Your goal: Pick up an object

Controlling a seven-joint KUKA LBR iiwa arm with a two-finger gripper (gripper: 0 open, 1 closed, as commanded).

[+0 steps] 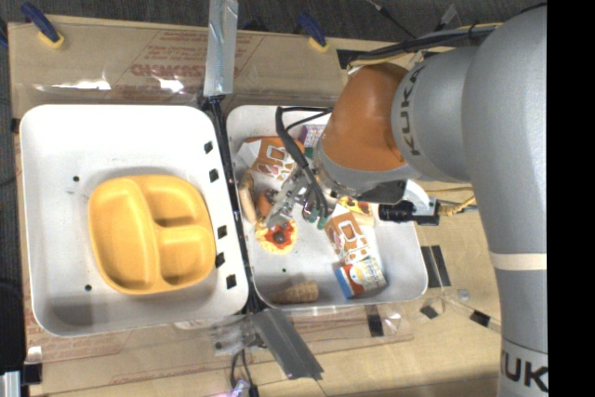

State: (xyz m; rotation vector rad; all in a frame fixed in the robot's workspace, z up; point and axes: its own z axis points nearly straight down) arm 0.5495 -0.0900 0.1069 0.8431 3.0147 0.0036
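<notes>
My gripper [290, 200] is down inside the right bin [409, 279], near its left-centre, under the orange wrist band. Its tip hangs among a cluster of small items: a red and yellow round object [277, 238] just below it and a thin tan stick-like piece [247, 203] to its left. A printed snack box [353, 251] with a blue end lies to the right of the tip. Another printed package [272, 159] lies behind it. A brown bread-like piece [299, 293] rests by the bin's front wall. The fingers are hidden among cables and clutter.
The left bin [46, 153] holds a yellow divided tray [149, 230]. A black divider runs between the two bins. The grey arm covers the right side of the right bin. Blue clamps and tape hold the cardboard at the back.
</notes>
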